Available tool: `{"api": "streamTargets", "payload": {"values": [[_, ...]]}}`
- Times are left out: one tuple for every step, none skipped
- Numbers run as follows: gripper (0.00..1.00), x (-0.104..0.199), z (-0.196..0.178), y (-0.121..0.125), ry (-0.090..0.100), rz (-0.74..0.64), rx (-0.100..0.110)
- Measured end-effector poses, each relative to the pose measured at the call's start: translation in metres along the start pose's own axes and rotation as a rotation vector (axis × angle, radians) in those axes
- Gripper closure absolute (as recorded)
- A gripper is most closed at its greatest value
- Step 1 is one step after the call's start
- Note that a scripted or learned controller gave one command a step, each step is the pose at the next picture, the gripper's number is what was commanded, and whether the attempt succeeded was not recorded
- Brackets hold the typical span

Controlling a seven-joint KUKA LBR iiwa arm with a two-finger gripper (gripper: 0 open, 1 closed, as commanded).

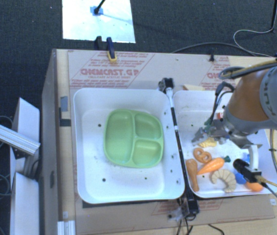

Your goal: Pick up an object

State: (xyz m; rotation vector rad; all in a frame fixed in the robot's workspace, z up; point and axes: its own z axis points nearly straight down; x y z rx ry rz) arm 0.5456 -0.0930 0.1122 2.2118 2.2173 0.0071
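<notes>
The right bin [192, 106] holds several toy foods near its front. A brown pretzel [201, 155] lies beside an orange carrot [211, 166]. In front of them are a tan croissant [225, 178] and a brownish-orange stick [192, 174] along the bin's left wall. A pale yellow piece [207, 143] lies just under my gripper [204, 134], which hangs low over the bin's middle, directly above that piece. Nothing shows held in it. The arm's grey and orange wrist [256, 104] covers the bin's right part.
A green divided plate [132, 138] lies in the middle of the left bin [92, 180]. A divider rail [175, 131] runs between the bins. A small blue piece [240, 176] and an orange piece [253, 185] lie at the right bin's front right corner.
</notes>
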Motion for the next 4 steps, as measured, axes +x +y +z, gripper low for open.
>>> {"api": "streamTargets", "payload": {"values": [[0.0, -0.032, 0.028, 0.05, 0.003, -0.001, 0.008], [0.0, 0.011, 0.028, 0.004, 0.004, -0.001, 0.009], [1.0, 0.01, 0.018, 0.004, 0.004, -0.002, 0.009], [1.0, 0.072, -0.073, 0.038, 0.005, -0.002, 0.006]]}}
